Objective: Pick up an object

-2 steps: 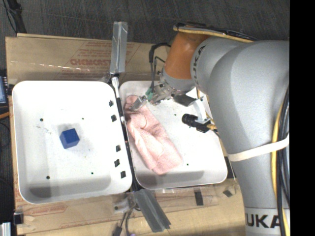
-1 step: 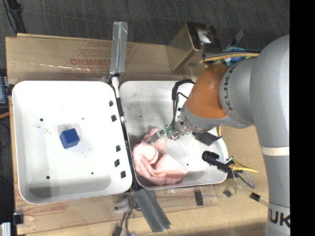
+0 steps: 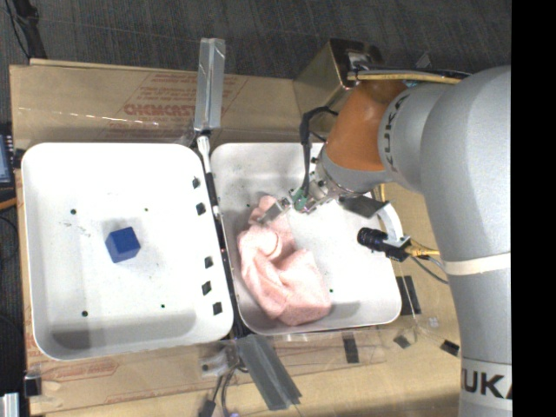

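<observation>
While the claw [image 3: 276, 208] hovers low at the top edge of a crumpled pink cloth [image 3: 280, 272] in the right bin [image 3: 373, 307], how far its fingers stand apart cannot be told. The cloth's long axis runs from just beneath the claw away toward the bin's near wall. A sound grasp would likely pinch a raised fold, not flat fabric.

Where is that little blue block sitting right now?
The blue block lies in the left bin, toward its middle, well apart from the pink cloth in the right bin, where the arm's tool is.
</observation>
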`<state>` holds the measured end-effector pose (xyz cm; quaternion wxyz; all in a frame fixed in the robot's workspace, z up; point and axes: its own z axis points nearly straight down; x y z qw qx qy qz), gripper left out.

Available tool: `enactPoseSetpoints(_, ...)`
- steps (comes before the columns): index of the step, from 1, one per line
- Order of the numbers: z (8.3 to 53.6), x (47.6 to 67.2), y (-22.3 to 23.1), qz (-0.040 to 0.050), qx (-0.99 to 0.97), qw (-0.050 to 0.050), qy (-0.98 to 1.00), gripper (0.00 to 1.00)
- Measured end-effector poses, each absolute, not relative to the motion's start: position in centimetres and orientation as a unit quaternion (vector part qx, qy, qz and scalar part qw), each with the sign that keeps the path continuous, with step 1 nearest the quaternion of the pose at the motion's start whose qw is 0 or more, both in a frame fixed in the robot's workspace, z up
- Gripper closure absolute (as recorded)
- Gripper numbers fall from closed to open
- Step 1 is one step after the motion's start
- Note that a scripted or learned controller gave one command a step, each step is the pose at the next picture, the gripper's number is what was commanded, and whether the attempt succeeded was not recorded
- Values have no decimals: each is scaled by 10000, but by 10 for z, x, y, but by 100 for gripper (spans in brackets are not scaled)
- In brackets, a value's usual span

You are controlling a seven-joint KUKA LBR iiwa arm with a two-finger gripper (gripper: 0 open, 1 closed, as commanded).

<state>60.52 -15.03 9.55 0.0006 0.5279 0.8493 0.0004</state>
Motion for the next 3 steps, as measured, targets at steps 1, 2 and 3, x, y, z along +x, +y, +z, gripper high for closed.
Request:
enactPoseSetpoints(1,93,588,-109,1,5203,1,8540,0)
enactPoseSetpoints(2,94,524,-134,4,5204,3,8539,0)
enactPoseSetpoints(3,104,525,-133,13,5183,0,8552,100)
